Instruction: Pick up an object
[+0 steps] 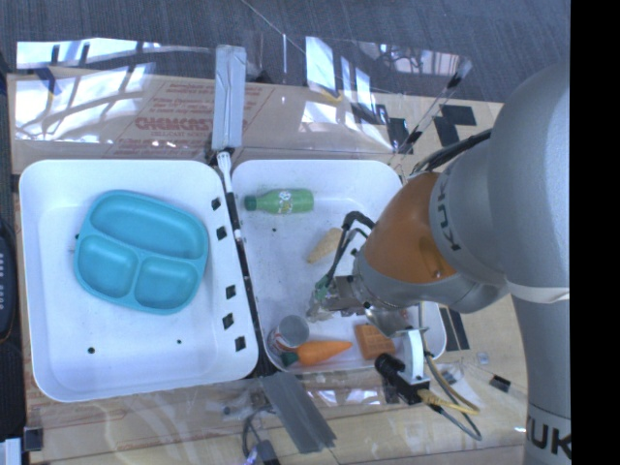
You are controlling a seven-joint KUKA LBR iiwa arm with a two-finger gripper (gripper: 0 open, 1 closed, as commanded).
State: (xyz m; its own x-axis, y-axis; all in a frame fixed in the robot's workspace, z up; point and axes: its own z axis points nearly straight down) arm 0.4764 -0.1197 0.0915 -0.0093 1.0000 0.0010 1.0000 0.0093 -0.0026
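Fingers of the gripper (pixel 327 301) are seen low in the right bin (pixel 387 184), but whether they are open or closed cannot be told, since the wrist covers most of them. Nothing is seen held between them. Just below the gripper, a small can (pixel 290 333) is found beside a carrot (pixel 325 352), with an orange block (pixel 373 341) to the carrot's right. A yellowish corn cob (pixel 325 245) is placed just above the gripper, and a green bottle (pixel 279 201) lies on its side near the bin's far edge. In the left bin (pixel 39 260), 1 blue divided plate (pixel 142 252) with 3 compartments is seen.
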